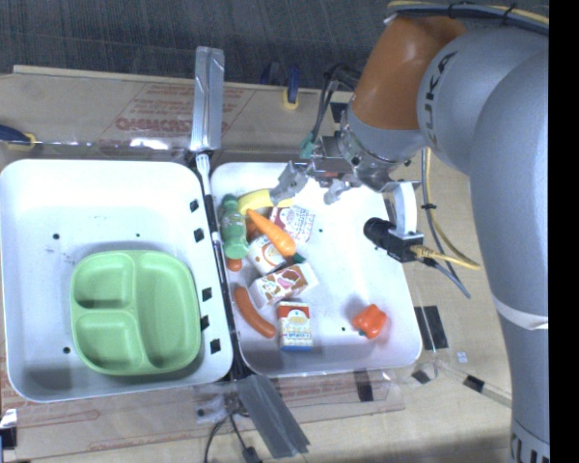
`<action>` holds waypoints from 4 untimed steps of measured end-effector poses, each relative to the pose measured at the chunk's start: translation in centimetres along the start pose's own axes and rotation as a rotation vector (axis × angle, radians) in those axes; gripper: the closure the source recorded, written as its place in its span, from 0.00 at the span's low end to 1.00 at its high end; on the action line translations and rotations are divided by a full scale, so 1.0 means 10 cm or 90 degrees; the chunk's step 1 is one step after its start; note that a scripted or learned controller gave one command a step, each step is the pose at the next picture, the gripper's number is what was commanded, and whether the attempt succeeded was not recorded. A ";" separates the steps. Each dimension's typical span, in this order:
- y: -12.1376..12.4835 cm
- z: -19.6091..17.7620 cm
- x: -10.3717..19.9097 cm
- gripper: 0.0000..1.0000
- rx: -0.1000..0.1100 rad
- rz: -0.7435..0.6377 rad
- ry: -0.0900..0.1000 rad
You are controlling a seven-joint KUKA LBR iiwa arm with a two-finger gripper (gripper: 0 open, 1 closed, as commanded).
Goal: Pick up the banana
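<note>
the banana [255, 201] lies in the right bin [391, 340], up at about eleven o'clock of that bin, its yellow end poking out from under a heap of toy food. touching it at four o'clock is one carrot [271, 231], tilted across the pile; at its eight o'clock stands one green bottle [233, 228] against the bin's left wall.

the surface [96, 104] is a brown board with red print, and it carries two shallow white bins side by side, a grey metal bar [208, 99] standing up between them at twelve o'clock. dark ribbed flooring [125, 13] runs behind the board.

the left bin [39, 186] holds one green divided plate [135, 311] with three compartments, at about six o'clock of that bin.

the right bin also holds three small printed food cartons [295, 325], one sausage [253, 313] at seven o'clock, and one orange-red pepper [371, 321] at five o'clock, well apart from the heap.

the tool [314, 183] hangs over the bin's top edge at twelve o'clock, just beside the banana on its three o'clock side, its fingers spread apart with nothing between them.
</note>
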State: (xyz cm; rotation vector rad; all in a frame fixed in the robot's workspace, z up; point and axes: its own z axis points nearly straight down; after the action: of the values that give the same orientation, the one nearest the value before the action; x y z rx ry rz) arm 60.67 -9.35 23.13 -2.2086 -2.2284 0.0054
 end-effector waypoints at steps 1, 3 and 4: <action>0.00 -0.10 0.01 1.00 0.002 -0.003 0.000; -0.26 -0.80 0.71 0.00 -0.002 0.254 0.000; -0.25 -0.89 0.72 1.00 0.000 0.249 0.000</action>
State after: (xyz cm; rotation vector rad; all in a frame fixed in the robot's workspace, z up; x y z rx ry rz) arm 58.12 -2.18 32.04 -2.5997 -1.7579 0.0075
